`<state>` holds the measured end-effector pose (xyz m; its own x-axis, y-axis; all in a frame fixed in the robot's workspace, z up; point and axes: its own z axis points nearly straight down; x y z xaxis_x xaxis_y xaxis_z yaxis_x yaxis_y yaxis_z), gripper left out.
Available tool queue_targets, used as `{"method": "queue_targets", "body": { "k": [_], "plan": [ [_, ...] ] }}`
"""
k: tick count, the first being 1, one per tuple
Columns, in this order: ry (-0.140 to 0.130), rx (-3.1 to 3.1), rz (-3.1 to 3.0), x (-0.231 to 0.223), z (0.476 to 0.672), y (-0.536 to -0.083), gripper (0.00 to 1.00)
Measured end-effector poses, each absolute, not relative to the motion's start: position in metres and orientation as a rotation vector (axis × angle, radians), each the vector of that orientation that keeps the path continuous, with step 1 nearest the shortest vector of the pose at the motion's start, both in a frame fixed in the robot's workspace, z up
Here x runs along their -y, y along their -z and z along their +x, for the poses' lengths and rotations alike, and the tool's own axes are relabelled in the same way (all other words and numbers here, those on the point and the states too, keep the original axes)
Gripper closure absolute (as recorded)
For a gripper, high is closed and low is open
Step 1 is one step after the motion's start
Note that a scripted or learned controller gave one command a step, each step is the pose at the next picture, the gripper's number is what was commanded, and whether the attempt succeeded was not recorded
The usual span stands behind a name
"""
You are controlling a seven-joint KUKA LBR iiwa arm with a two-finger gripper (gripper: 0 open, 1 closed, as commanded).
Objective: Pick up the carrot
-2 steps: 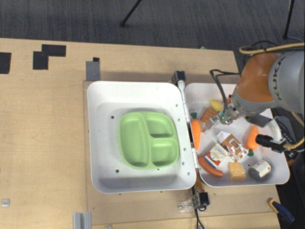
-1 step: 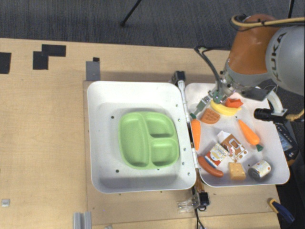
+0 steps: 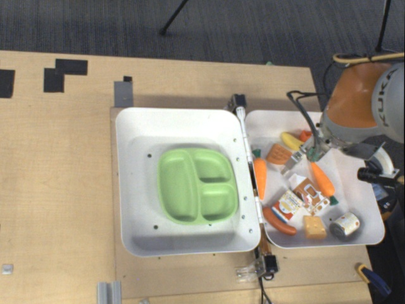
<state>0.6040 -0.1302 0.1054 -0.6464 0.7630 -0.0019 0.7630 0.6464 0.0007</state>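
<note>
1. The gripper (image 3: 302, 156) is seen low in the right bin (image 3: 373, 233), near the bin's middle toward its far edge; whether its fingers stand apart or together cannot be told, and nothing is seen clamped between them.
2. A carrot (image 3: 322, 178) lies just beside the gripper, slanting toward the bin's near right corner, its green end lowest. A second carrot (image 3: 259, 177) is laid along the bin's left wall, well apart from the gripper.
3. The gripper is judged to be set over the nearer carrot's top end for a grasp, the arm (image 3: 361, 106) being reached in across the bin's far right corner.
4. A yellow banana-like toy (image 3: 291, 140) and an orange piece (image 3: 277, 154) are crowded at the gripper's far side; a printed packet (image 3: 296, 202), a sausage (image 3: 279, 221), a cheese block (image 3: 314, 227) and a small can (image 3: 345, 224) are spread along the near edge.
5. In the left bin (image 3: 136, 170) a green divided plate (image 3: 196, 185) is held at the centre.
6. Both bins are carried on a pale wooden bench (image 3: 57, 189); dark carpet (image 3: 95, 11) is seen beyond its far edge.
</note>
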Motion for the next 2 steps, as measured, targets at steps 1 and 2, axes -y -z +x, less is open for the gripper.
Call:
{"method": "queue_targets", "body": {
  "k": [1, 2],
  "plan": [
    [-0.002, -2.956, 1.048, 0.104, 0.584, -0.086, 0.0],
    [0.0, -3.019, 0.857, 0.151, 0.524, -0.093, 0.0]
  ]
}}
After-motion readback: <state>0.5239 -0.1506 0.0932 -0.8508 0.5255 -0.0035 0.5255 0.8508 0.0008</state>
